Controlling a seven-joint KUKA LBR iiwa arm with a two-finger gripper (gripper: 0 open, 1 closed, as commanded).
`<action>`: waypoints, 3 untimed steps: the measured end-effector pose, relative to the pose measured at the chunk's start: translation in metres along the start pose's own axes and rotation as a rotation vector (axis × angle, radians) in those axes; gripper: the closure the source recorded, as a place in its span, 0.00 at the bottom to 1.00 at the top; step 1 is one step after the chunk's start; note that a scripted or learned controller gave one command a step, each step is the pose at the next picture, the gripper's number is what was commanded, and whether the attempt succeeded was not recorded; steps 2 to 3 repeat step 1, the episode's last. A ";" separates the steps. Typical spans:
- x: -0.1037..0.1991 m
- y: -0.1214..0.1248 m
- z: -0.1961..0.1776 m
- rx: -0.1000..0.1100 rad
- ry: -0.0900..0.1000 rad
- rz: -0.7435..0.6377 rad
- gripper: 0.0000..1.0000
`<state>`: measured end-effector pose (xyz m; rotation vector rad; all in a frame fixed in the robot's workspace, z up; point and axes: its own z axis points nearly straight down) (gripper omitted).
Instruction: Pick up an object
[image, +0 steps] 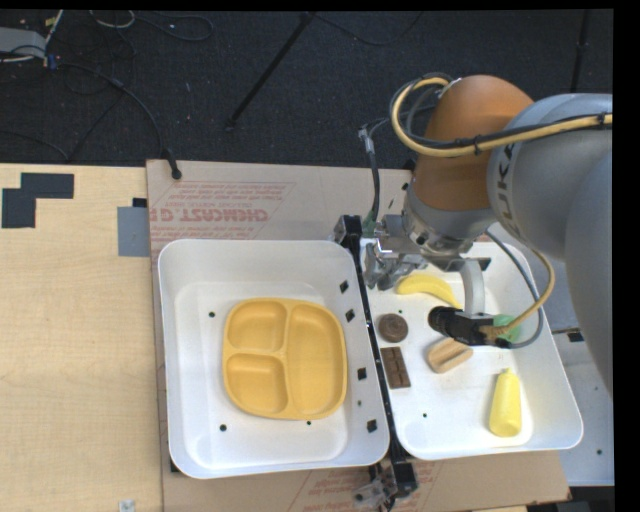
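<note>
I see bare floor in the left bin (195, 430) all round the yellow divided plate (285, 358), widest along the near side. The right bin (440, 425) is tighter: banana (425, 288), brown disc (392, 326), dark bar (396, 367) and tan wedge (448, 355) crowd near the divider, with my arm (480, 160) over the far end. The yellow block (506, 403) lies apart, and there is open floor between it and the bar.

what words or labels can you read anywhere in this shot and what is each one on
"CHEMCAST G.P.": large red print, upside down in this view, on the cardboard sheet behind the left bin; best reading.
Smaller red lines above and below it: too blurred to read.
"KU": dark letters on the grey arm, cut off at the edge.
Red print on the cardboard's front edge: too blurred to read.
</note>
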<state>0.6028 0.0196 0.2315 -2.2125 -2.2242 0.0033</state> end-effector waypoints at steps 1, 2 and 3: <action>0.052 0.007 -0.007 -0.003 0.000 -0.001 1.00; 0.052 0.007 -0.007 -0.003 0.000 -0.001 1.00; 0.052 0.007 -0.007 -0.003 0.000 -0.001 1.00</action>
